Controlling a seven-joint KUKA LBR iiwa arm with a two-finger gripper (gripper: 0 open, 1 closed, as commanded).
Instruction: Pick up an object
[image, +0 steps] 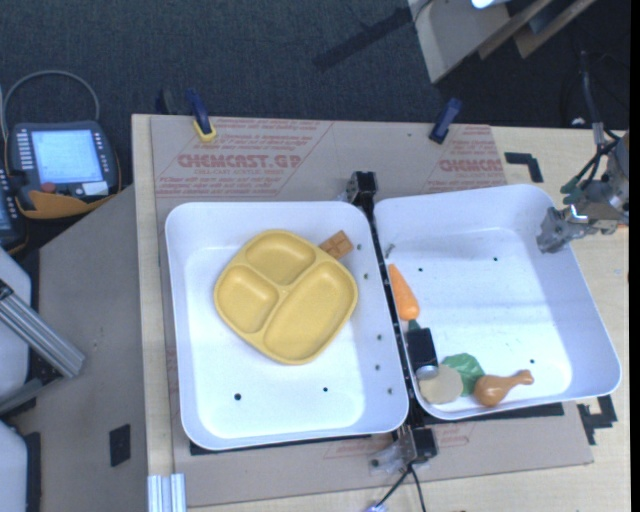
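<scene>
Hovering at right bin's (500, 215) far-right rim, pincer (553, 232) state unclear. Best target: toy drumstick (502, 385) below-left; descend centred over shaft.

Two bins side by side on surface (250, 160). In left bin (200, 390): divided plate (285, 296), block (337, 244) touching at 1 o'clock. In right bin (500, 260): carrot (402, 292) at 9 o'clock; drumstick (500, 385) and leafy item (465, 367) at 6 o'clock.
</scene>
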